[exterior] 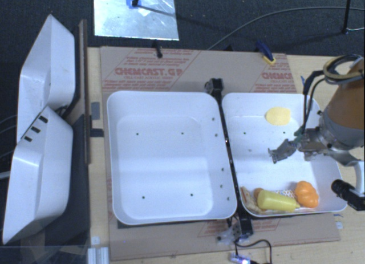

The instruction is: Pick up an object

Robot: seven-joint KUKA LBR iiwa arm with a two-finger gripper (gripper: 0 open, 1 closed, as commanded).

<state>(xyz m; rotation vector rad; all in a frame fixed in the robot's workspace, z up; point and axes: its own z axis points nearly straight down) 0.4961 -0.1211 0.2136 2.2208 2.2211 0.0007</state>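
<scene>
The gripper (279, 153) hangs over the middle of the right bin (251, 143), carrying nothing; whether it stands wide or narrow cannot be told at this size. Its placement suggests a position between candidates rather than a committed approach. Beyond it, toward the far wall, lies a pale yellow disc (278, 116), apart from everything else. Nearer the front wall a yellow bottle-shaped object (276, 201) and an orange ball (307, 194) lie crowded together, probably the harder pick. The left bin (165, 114) sits alongside.
</scene>
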